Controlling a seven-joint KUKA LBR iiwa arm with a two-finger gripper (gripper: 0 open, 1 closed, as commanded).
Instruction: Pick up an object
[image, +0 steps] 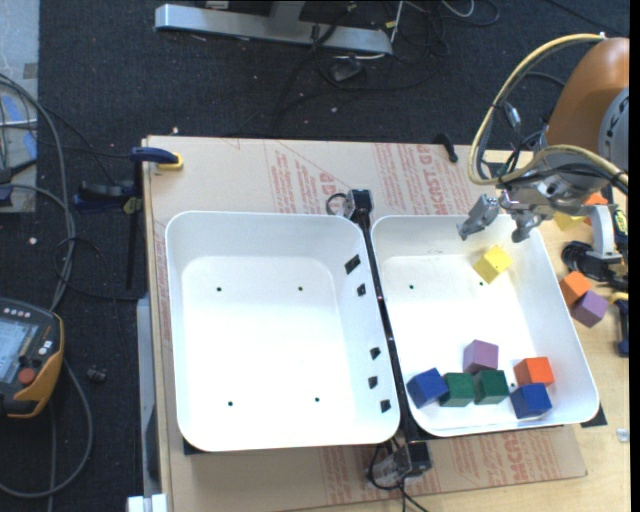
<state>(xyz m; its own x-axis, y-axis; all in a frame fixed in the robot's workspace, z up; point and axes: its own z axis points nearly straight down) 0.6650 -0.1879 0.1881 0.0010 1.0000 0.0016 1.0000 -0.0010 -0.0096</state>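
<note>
Below, cardboard-topped bench (300, 170), dark floor (90, 90), cables (60, 180)

bench (420, 170) | bears: left bin (180, 240), right bin (560, 310)

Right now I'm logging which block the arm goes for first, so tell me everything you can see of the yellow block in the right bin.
The small yellow cube-shaped block looks solid and matte, possibly foam or painted wood. It sits turned at an angle to the walls, in the far part of the shallow white right bin, apart from the cluster of coloured blocks at the near end. The grey metal claw is just above and behind it in the picture; whether they touch cannot be told. Nothing else touches it.
</note>
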